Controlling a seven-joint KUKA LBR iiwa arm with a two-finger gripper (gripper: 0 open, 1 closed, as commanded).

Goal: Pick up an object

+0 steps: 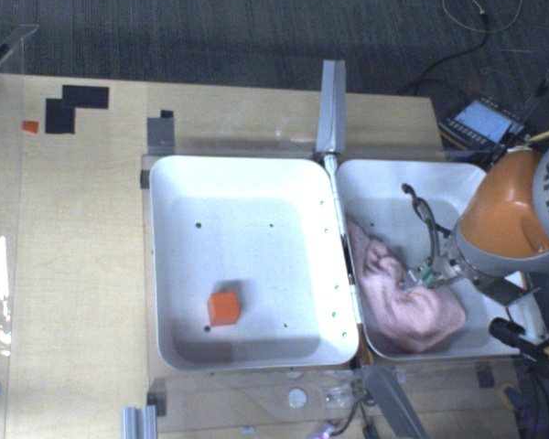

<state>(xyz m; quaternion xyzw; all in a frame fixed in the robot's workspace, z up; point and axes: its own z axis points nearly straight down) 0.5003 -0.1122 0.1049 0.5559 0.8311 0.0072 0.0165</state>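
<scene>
A pale wooden table (73,273) seen from above carries two shallow white plastic bins side by side.

Nearest the viewer, in the left bin (247,176), a small orange cube (224,308) sits on the floor close to the front wall, left of the middle, well apart from everything else.

In the right bin (384,186), a crumpled pink cloth (403,305) lies against the front left corner, stretching up along the divider between the bins. The pincer (423,275) of the grey robot arm (517,218), which reaches in from the right with a wide orange band above its wrist, is down at the cloth's upper right edge, touching or just above the fabric. Whether its fingers are open or closed, or whether any cloth is caught between them, cannot be told; the tip is small and partly hidden by cables. A thin dark cable (424,213) loops above it over the bin floor.

Farther back, a grey metal post (332,108) stands between the bins. Beyond, black blocks (73,105) and a tiny orange piece (30,127) lie at the table's far left, before dark carpet (210,16).
</scene>
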